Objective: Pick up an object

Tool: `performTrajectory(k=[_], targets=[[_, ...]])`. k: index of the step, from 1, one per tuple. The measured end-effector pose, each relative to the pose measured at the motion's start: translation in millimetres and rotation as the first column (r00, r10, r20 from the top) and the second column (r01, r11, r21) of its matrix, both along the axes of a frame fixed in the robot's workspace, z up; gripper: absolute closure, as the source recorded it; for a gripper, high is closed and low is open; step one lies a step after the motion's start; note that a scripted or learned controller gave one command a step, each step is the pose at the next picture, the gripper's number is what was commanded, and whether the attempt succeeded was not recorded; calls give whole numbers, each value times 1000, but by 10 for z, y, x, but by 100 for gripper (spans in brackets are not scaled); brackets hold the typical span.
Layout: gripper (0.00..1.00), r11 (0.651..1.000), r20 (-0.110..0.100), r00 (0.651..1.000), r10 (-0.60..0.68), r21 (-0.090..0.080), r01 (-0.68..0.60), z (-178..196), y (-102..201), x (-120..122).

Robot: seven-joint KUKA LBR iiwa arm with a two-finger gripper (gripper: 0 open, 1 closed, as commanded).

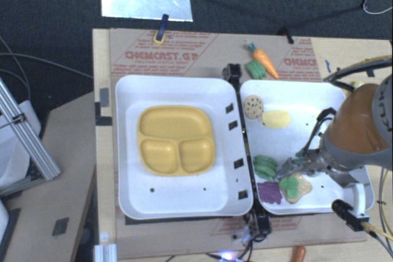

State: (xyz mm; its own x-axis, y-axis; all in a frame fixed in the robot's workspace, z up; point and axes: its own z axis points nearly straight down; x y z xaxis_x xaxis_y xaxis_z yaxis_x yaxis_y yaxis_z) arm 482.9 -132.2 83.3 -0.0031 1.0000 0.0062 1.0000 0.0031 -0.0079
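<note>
Gripper (pixel 287 167) hovering in the right bin (pixel 307 92)
It is hanging near the front edge, over the green toy (pixel 265 165); jaw state is impossible to tell.

Arm (pixel 362 126) cut off at right edge
</note>
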Motion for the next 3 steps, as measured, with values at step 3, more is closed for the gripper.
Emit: performTrajectory(k=[3], targets=[[0,1000,18,1000,10,-4,-10,950,252,136]])
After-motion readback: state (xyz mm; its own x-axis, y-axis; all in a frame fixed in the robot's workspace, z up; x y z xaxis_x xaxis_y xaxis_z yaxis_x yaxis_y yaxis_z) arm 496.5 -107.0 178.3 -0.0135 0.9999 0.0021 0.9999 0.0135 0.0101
